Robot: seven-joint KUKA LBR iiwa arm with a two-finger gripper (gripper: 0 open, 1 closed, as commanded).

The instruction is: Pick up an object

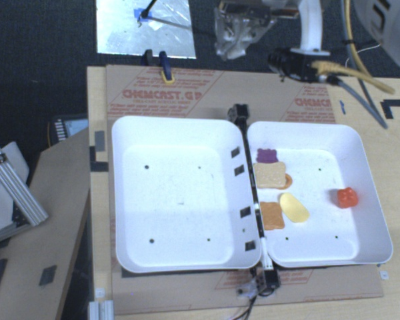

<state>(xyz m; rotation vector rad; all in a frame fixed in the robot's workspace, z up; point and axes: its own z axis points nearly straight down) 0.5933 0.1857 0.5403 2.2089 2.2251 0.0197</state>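
Tabletop [100, 179] first: tan board, printed cardboard sheet on top, two shallow white bins side by side on it, joined along a black clipped seam. Left bin [123, 199]: bare floor apart from small dark dots. Right bin [370, 199]: all the candidate objects, so any pick happens there.

Arm parked high at the top edge of the view, past the far edge of the bins, over dark floor. Pincer [235, 45] hanging there, pale and blurred (released or clenched: cannot tell), nothing visibly between it. Well apart from every object; probably a pre-approach pose, task barely started.

Objects, big to small:
- tan slice [270, 175], flat, near the seam, orange bit peeking out at its right edge
- yellow oval [294, 207], flat, just beside the orange square
- orange square [272, 215], flat, nearly against the seam wall
- purple piece [267, 155], touching the tan slice's far edge
- red lump [347, 197], alone toward the right wall

Cluster by the seam looks crowded: little finger room, wall close on one side, neighbours touching. Red lump likely the easiest target (open floor all round, chunkier than the flat pieces). Risk on flat items: sliding instead of lifting.
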